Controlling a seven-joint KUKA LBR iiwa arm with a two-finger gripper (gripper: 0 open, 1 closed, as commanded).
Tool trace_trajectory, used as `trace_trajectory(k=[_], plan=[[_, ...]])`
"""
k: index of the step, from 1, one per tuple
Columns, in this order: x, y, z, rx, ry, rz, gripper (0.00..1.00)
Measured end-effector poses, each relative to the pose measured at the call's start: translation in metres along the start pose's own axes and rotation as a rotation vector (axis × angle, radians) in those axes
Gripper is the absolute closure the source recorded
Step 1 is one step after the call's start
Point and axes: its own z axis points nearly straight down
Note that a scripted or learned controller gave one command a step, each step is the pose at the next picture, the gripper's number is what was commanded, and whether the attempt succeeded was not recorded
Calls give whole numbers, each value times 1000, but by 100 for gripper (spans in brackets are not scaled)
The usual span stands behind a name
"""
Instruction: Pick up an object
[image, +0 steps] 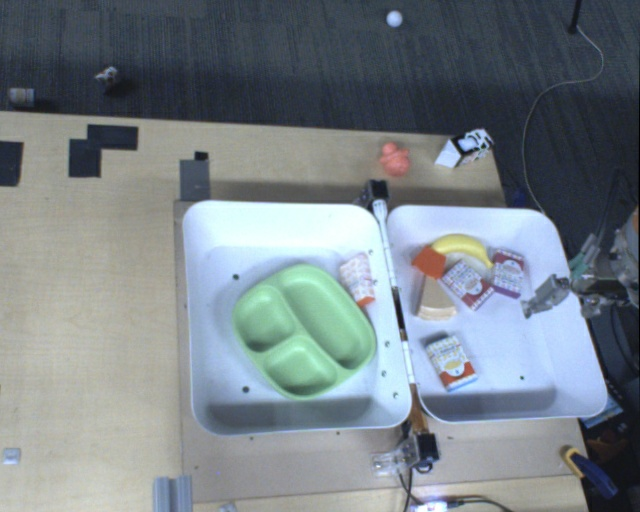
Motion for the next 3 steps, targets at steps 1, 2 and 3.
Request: trace_trajectory(k=[1, 2, 3], plan=[[30, 8, 130, 3, 2, 1, 0], [61, 121, 155, -3, 1, -2, 0], [61, 123, 142, -8, 0, -6, 100]])
